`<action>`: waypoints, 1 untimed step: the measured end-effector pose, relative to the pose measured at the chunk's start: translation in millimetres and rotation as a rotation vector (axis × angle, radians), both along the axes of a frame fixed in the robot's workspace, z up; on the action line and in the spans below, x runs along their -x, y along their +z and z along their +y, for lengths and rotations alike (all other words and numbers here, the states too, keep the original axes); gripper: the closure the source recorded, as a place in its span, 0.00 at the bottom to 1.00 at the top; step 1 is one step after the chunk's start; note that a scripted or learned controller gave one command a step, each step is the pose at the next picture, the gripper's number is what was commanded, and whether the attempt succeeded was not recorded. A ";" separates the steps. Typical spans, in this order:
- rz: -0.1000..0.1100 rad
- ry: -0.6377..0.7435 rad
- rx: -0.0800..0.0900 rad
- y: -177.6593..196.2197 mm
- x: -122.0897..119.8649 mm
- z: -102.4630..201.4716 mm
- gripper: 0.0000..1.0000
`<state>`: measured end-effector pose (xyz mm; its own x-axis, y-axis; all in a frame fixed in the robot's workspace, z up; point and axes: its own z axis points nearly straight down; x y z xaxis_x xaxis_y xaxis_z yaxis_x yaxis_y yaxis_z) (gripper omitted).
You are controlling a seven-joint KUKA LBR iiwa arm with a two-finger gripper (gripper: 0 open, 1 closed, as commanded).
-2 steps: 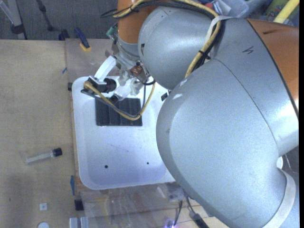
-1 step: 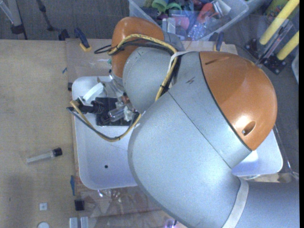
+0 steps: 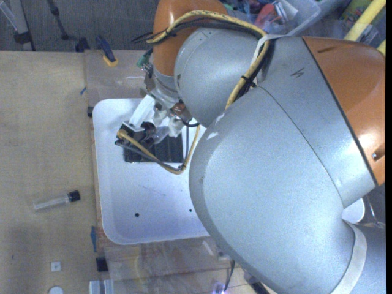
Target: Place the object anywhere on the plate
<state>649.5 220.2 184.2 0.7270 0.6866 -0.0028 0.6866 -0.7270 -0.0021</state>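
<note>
black flat rectangular object: lies flat in the shallow white bin, toward the 12 o'clock part of its visible floor.
gripper: right over the object's 11 o'clock edge; cannot tell how open it is or whether it grips anything.
grey and orange arm: covers the bin's 3 o'clock side.
small clear tube with black cap: on the tan desk, at 9 o'clock from the bin.
</note>
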 end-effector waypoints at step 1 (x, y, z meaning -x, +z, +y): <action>0.000 -0.001 0.000 0.4 -0.1 0.0 0.00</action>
<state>649.6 220.2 184.6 0.7274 0.6863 -0.0023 0.6862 -0.7274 -0.0023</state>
